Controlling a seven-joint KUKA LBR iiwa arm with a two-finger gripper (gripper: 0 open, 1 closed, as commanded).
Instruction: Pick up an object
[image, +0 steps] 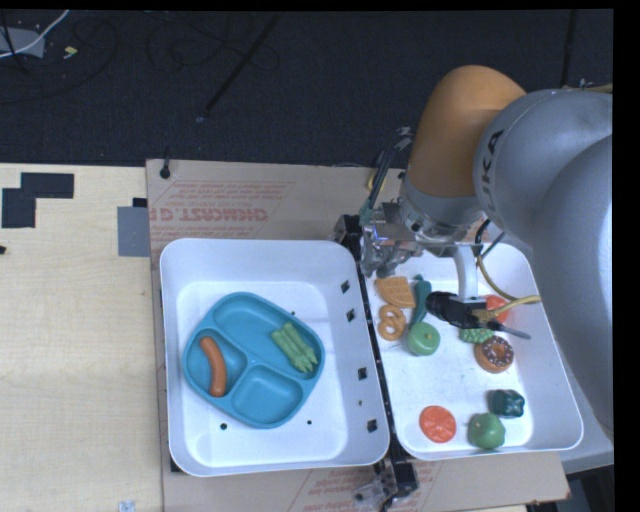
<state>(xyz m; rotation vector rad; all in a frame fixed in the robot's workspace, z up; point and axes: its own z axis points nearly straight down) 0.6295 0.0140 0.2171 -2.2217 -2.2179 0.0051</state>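
Claw (384, 256) hangs low over the upper-left corner of the right bin (545, 440); whether it is open or closed I cannot tell (the wrist hides it). In the left bin (180, 420) a blue divided plate (250, 395) carries a sausage (214, 365) and green beans (296, 347). The nearest candidates lie just below the claw: a tan waffle (397, 292), a green round piece (424, 340), then a pretzel (391, 322). All look like light, stiff plastic toys, probably slick. The flat waffle wants a pinch across its edges, the pretzel one across its outer ring.
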